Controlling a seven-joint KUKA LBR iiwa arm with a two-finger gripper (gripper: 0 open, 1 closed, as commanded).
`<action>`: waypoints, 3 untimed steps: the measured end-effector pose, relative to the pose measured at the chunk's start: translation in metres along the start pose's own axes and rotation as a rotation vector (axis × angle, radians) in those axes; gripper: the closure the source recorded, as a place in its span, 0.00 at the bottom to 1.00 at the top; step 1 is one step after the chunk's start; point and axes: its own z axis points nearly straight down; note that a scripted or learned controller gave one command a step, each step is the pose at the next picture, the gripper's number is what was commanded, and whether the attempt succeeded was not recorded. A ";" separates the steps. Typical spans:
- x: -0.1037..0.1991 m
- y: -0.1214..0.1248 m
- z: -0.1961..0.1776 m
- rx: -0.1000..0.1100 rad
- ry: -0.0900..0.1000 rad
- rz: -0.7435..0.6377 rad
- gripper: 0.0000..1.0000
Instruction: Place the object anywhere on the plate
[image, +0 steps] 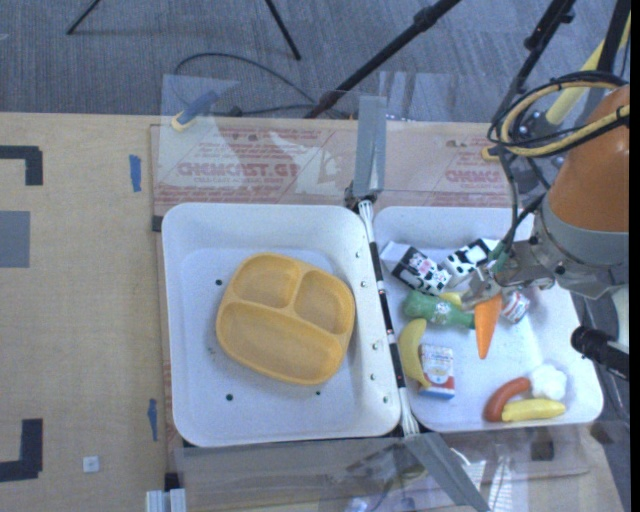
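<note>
over the right bin (590, 395), gripper (497, 283)

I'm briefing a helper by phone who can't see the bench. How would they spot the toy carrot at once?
Look in the right-hand white bin, among the toy food. Near its middle, just below the robot's hand, lies the toy carrot: a plain orange cone pointing down, beside a green toy.

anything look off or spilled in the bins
Nothing spilled or damaged. The yellow plate sits at a slant in the left bin with nothing on it. The toys, among them a carrot and a banana, lie jumbled in the right bin.
</note>
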 end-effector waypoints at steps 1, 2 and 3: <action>0.071 0.048 0.014 -0.001 -0.001 0.112 1.00; 0.093 0.056 0.021 0.002 0.000 0.044 1.00; 0.175 0.099 0.026 -0.001 0.000 0.055 1.00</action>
